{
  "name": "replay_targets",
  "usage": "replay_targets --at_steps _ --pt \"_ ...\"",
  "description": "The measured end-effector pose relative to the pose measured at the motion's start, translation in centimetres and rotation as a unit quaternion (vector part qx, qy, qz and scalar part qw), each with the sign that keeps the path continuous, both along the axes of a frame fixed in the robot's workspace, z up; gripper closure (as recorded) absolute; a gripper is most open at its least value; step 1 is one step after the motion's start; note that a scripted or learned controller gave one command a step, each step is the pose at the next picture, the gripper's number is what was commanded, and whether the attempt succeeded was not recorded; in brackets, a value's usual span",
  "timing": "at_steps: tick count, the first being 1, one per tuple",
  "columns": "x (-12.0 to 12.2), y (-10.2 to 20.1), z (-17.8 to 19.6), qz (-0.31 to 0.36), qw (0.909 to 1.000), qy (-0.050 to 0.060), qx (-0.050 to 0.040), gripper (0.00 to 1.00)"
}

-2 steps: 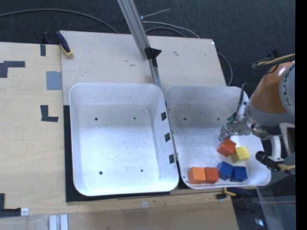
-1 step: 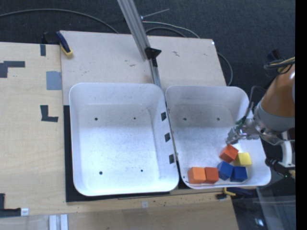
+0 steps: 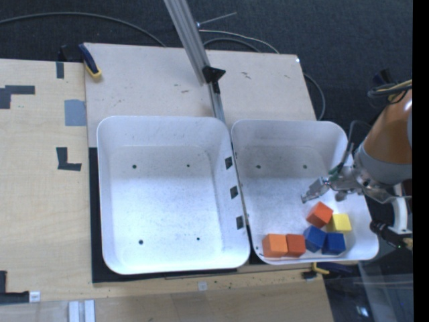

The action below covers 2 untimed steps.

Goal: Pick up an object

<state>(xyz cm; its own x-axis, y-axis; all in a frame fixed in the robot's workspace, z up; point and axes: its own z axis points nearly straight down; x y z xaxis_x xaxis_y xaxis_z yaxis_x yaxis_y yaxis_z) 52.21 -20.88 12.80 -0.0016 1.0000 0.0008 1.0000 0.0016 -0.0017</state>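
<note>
the claw point(image 3: 315, 192) is hanging over the right bin point(image 3: 281, 136), reaching in from the right edge with the orange-banded arm point(image 3: 392, 139) behind it. whether its tips are parted or closed is too small and blurred to judge, so i cannot tell; nothing is visibly sitting between them, so it is not carrying anything that can be confirmed.

the things to pick from are sitting just below and to the right of the claw, crowded into the bin's near right corner. closest is the tilted orange cube point(image 3: 320, 214), lying just beneath the claw. beyond it, further toward the corner, the yellow cube point(image 3: 340, 222) is touching the two blue cubes point(image 3: 325, 239), and a pair of orange cubes point(image 3: 283, 245) is resting side by side against the front wall.

the tilted orange cube is looking like the best target, since it is standing a little apart from the rest on its upper side. doing this well is probably meaning centring over that cube, turning the wrist so the tips are straddling two flat opposite faces, not its corners, and descending without nudging the yellow and blue neighbours. the risk is the cube slipping or twisting away because it is lying skewed.

the left bin point(image 3: 107, 180) is lying well off to the claw's left.
</note>
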Motion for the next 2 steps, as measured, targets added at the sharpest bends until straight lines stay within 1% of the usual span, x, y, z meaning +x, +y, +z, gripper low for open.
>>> replay_targets --at_steps 1,2 --pt "-3.3 1.2 -3.6 -0.001 1.0 -0.002 -0.0023 0.0" --pt "-3.3 1.2 -2.6 0.0 1.0 -0.001 -0.001 1.0"
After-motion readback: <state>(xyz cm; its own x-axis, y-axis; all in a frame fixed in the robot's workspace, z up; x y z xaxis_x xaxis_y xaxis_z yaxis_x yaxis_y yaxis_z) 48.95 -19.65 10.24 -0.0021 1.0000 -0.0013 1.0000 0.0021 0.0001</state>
